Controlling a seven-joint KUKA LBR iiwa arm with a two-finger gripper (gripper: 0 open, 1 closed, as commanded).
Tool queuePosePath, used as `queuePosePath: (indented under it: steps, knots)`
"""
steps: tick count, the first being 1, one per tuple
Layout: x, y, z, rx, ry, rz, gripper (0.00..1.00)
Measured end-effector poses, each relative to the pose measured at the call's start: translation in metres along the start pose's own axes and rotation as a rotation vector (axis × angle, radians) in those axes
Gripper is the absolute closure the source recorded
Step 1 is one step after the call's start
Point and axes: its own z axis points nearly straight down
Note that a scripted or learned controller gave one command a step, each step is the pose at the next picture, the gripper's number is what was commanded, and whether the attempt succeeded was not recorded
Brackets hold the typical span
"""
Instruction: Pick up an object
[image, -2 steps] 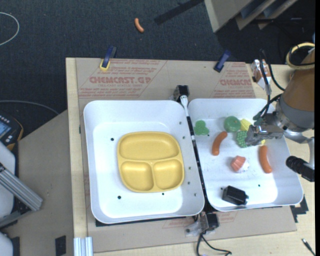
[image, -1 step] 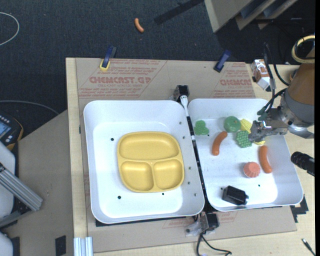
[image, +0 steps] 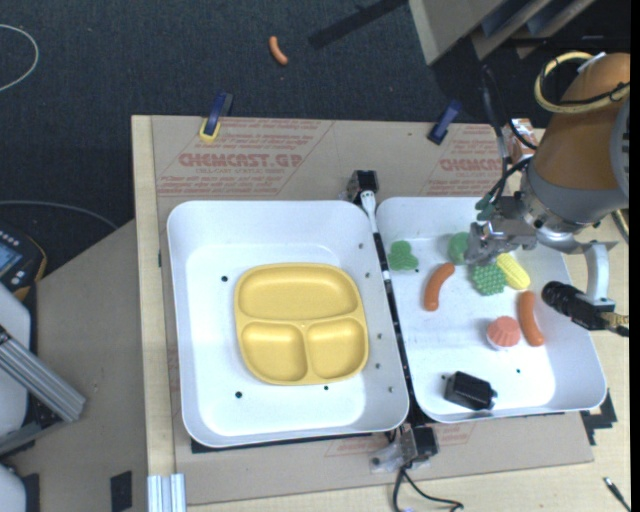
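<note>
A: Where is the gripper (image: 487, 248) right now?

B: Low over the right bin (image: 560, 390), near its far side, above a cluster of toy food: a green piece (image: 488, 278), a corn cob (image: 514, 270) touching it, and another green bit (image: 460, 245) just to the gripper's left.

A: Is it holding anything?

B: I cannot tell. The wrist blocks the tips from this angle, so whether they are apart or together is hidden, and nothing shows clearly between them. I would judge the pick as not yet done.

A: What else could it take?

B: In the same bin there is a broccoli (image: 403, 256) near the dividing edge, a sausage (image: 437, 286) beside it, a pink piece (image: 504, 332) touching a second sausage (image: 530, 318), and a black block (image: 468, 390) at the near edge.

A: And the left bin (image: 200, 300)?

B: It carries a yellow tray (image: 300, 322) with three compartments, well apart from the arm.

A: So what remains?

B: By my reading, nearly all of it: close on one item in the cluster, then lift it clear of the bin. Those pieces crowd together, so a clean grasp looks awkward.
</note>
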Motion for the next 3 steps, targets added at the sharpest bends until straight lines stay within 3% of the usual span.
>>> queuePosePath:
  steps: [1, 2, 3]
  knots:
    - [0.026, 0.032, -0.006, -0.001, 0.0, 0.0, 1.0]
    - [0.015, 0.019, -0.001, 0.007, 0.001, 0.006, 1.0]
    - [0.014, 0.016, -0.012, 0.002, 0.001, 0.004, 1.0]
